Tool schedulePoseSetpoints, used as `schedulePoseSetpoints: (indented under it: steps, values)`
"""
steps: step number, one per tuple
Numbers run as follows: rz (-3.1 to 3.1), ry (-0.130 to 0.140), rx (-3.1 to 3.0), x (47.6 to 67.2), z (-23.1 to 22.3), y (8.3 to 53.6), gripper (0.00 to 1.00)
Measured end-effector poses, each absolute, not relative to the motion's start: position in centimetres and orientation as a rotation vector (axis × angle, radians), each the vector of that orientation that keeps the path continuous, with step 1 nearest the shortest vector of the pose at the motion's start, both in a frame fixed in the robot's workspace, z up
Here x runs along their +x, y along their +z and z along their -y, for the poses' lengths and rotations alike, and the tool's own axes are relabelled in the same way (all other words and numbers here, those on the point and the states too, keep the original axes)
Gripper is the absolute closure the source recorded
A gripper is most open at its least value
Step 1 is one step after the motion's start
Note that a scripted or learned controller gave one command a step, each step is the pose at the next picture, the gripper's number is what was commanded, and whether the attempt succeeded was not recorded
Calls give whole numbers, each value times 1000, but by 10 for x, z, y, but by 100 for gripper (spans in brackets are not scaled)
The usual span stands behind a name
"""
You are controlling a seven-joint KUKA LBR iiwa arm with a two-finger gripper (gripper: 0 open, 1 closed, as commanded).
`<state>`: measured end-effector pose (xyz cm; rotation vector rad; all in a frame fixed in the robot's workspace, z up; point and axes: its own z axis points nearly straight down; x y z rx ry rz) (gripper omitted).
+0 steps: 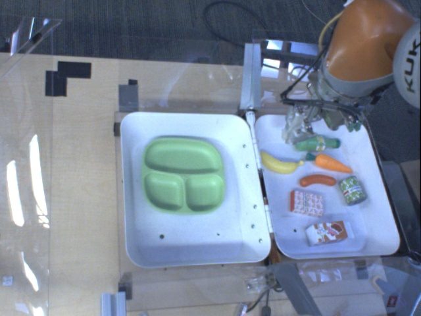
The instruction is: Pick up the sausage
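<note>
Your tool (pixel 297 129) hovers over the green bottle (pixel 316 143), grip state unclear; sausage (pixel 318 180) lies untouched nearer the bin's (pixel 381 242) middle.

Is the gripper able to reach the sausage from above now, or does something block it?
Probably yes. The sausage lies uncovered in the right bin, with small gaps to the carrot and the red-and-white packet. The gripper is above the bin's far end, near the green bottle.
</note>
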<state>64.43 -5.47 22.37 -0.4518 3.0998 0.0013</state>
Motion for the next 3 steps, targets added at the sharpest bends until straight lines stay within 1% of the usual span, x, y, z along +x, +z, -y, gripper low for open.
schedulePoseSetpoints:
  steps: [1,2,3]
  values:
    - [-3051,1,-714,587,54,215,100]
    - [-2904,-3,-1173,554,58,221,100]
    - [-2415,-2,-1998,555,47,184,100]
